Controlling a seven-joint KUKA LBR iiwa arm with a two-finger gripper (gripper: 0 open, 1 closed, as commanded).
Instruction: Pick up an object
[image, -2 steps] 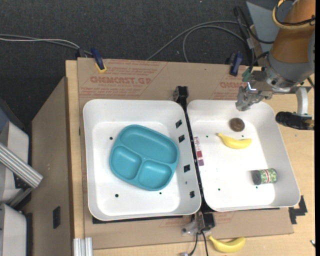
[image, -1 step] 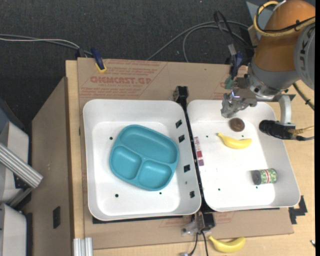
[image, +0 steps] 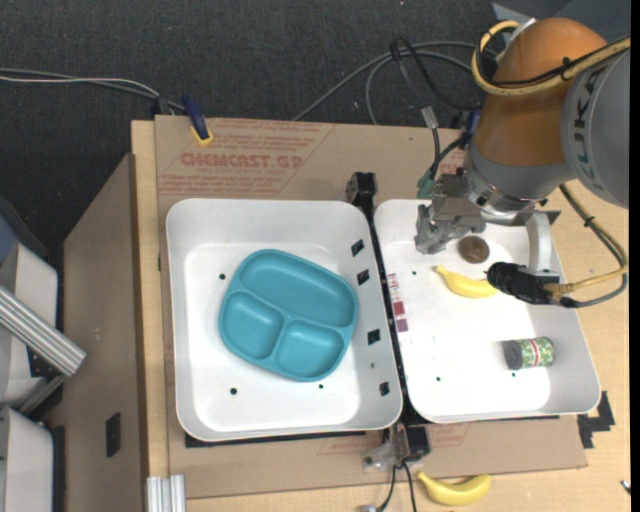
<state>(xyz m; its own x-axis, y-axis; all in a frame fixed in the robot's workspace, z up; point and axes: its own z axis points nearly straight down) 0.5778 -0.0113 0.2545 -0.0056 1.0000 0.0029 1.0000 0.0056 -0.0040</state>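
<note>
Red print on the cardboard sheet along the tabletop's far edge reads "CHEMCAST GP". On it sit 2 shallow white bins. The left bin carries a smooth teal plastic plate with 3 compartments. In the right bin, a curved yellow banana lies near the far edge beside a small brown disc; a green-labelled can lies on its side toward the near right corner, with bare floor around it. The claw hangs just beyond the banana; I cannot tell how it is set.

A robotics lab: a grey arm over two white bins on a cardboard-topped bench, loose cables trailing across dark carpet.
</note>
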